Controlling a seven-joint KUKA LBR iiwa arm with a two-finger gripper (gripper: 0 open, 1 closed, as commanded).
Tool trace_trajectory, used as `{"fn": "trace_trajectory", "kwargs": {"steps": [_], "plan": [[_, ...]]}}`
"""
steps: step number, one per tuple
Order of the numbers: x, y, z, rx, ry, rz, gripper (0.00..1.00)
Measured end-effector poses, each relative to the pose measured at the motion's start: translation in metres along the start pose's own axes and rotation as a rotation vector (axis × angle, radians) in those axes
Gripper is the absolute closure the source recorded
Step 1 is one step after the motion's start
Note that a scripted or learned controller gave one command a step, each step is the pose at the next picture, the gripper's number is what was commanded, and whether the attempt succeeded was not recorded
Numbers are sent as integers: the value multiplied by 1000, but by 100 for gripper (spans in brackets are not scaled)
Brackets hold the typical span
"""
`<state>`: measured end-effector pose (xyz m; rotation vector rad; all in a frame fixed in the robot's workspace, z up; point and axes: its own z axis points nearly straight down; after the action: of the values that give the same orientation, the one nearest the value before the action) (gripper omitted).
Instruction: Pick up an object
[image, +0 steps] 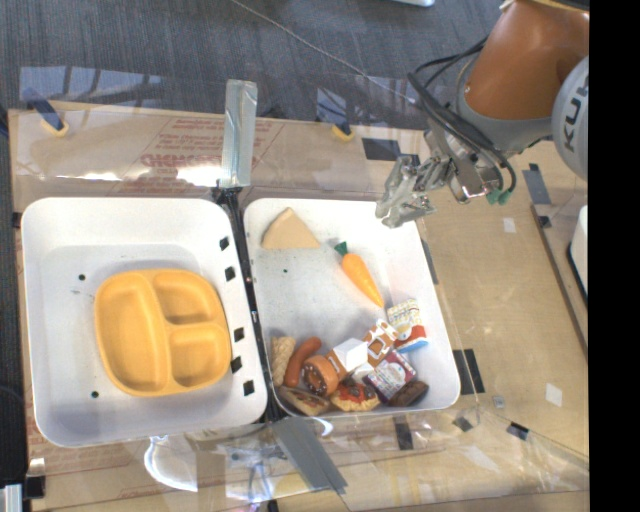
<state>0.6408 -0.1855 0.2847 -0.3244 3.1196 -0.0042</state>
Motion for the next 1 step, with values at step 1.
{"fn": "trace_trajectory", "kwargs": {"steps": [1], "plan": [[-47,142,35,-7,4,-248,100]]}}
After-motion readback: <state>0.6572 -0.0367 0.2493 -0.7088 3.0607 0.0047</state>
